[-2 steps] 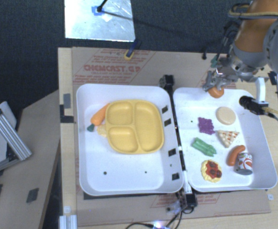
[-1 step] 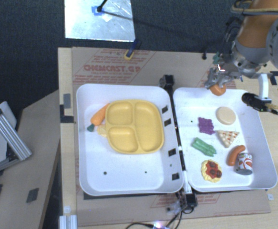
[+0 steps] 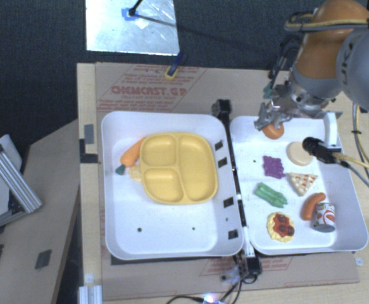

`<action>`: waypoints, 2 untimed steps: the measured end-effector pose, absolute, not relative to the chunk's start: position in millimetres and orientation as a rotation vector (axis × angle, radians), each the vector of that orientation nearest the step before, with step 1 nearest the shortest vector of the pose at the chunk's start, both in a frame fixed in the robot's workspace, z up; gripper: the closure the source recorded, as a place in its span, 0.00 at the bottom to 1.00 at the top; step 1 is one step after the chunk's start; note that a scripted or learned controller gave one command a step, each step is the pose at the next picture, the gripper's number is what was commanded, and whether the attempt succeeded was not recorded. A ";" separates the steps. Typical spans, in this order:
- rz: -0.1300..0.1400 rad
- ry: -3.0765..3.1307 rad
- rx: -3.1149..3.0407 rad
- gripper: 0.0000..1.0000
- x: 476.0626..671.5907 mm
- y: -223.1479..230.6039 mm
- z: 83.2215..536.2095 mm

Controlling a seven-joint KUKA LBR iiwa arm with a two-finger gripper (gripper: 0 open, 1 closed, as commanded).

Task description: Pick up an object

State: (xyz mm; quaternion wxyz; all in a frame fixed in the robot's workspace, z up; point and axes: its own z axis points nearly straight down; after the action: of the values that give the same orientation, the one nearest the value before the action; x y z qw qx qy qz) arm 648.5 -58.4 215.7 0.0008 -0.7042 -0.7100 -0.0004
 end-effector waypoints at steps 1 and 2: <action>-0.002 -2.230 -2.209 1.00 626.4 -3.0 212.6; 0.000 -2.228 -2.211 1.00 597.5 36.1 210.8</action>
State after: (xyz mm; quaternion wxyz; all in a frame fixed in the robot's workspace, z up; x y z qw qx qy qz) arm 597.5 36.1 210.8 0.0014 -0.7043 -0.7099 0.0001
